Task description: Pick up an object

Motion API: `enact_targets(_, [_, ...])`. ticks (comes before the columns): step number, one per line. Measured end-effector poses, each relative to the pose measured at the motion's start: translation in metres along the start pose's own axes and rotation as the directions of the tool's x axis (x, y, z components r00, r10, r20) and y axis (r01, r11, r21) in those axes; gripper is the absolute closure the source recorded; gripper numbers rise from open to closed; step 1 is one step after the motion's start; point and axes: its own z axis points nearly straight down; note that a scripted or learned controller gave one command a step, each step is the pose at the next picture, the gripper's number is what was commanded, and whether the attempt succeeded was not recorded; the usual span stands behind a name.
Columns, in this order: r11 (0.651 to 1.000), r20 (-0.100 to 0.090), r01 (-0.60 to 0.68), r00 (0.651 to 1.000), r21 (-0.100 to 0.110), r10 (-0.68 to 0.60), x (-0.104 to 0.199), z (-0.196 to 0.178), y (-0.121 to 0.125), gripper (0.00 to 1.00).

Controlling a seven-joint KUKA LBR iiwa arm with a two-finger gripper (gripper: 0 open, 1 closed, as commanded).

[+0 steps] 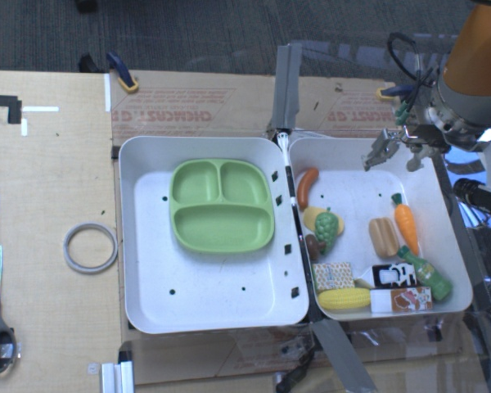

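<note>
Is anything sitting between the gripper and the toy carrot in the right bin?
Nothing visible does. The gripper hangs over the far part of the right bin, and only bare white floor lies between it and the carrot. The hot dog bun lies beside the carrot, off that line.

Single fixed camera, mounted above the bench (49,187), looking down at a slant. Field covers both white bins, left bin (147,293) and right bin (352,158), at moderate range. Floor (229,15) visible beyond the bench's far edge.
</note>
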Motion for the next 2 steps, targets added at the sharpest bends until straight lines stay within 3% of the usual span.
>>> enact_targets(1, [0.991,0.000,0.131,0.991,0.000,-0.131,-0.065,0.071,-0.015,0.00])
enact_targets(2, [0.973,-0.008,0.231,0.973,-0.003,-0.231,-0.091,0.185,-0.020,0.00])
